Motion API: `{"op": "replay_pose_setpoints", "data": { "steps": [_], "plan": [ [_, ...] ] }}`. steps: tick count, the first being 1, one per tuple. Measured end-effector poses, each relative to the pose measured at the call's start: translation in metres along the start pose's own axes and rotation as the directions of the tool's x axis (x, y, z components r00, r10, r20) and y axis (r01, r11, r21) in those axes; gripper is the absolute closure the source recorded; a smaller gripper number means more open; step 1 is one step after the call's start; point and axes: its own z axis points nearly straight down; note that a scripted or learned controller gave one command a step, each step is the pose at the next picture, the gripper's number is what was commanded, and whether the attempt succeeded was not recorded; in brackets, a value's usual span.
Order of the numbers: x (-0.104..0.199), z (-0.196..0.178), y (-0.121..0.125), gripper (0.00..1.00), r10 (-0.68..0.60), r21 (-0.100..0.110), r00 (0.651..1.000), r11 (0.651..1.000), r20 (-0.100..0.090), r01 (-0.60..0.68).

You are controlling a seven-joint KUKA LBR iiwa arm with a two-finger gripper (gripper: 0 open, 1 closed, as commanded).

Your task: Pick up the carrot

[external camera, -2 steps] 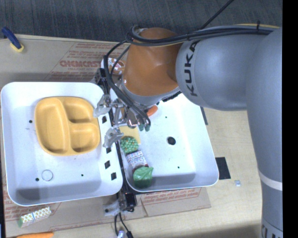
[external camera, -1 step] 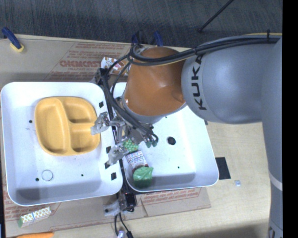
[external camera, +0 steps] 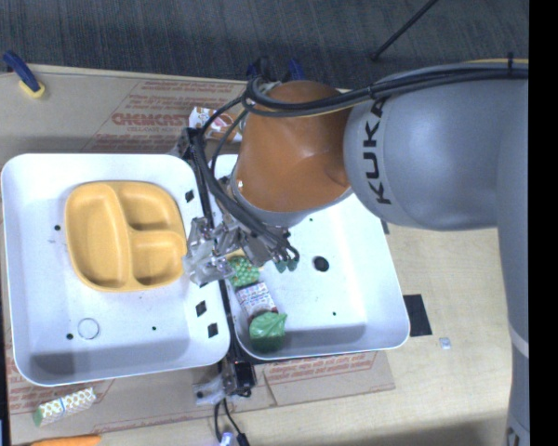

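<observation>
1. The gripper (external camera: pixel 225 256) hung low over the right bin's (external camera: pixel 383 316) left rim, just above a green-and-white packet (external camera: pixel 245 270). This looked like a grasp attempt among the crowded items.
2. No carrot could be made out there. An orange sliver (external camera: pixel 70 440) at the bottom edge, outside the bins, may have been it.
3. The yellow divided tray (external camera: pixel 126 233) lay in the left bin (external camera: pixel 19 249).
4. The arm (external camera: pixel 428 156) reached in from the right with its wrist pointed down. Whether the gripper was clenched or released could not be told.

Dark grey carpet (external camera: pixel 121 12) lies behind a pale bench (external camera: pixel 456 342) covered with printed brown cardboard (external camera: pixel 130 110)
</observation>
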Motion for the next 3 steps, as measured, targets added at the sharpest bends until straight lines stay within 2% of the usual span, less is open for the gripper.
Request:
{"op": "replay_pose_setpoints", "data": {
  "steps": [1,2,3],
  "plan": [
    [0.022,0.011,0.030,1.00,-0.035,-0.001,0.999,0.999,0.000,0.035],
    [0.024,-0.088,-0.023,1.00,0.005,0.002,1.000,1.000,0.004,-0.005],
    [0.029,-0.008,0.014,1.00,-0.170,0.000,0.985,0.985,0.001,0.170]
  ]
}}
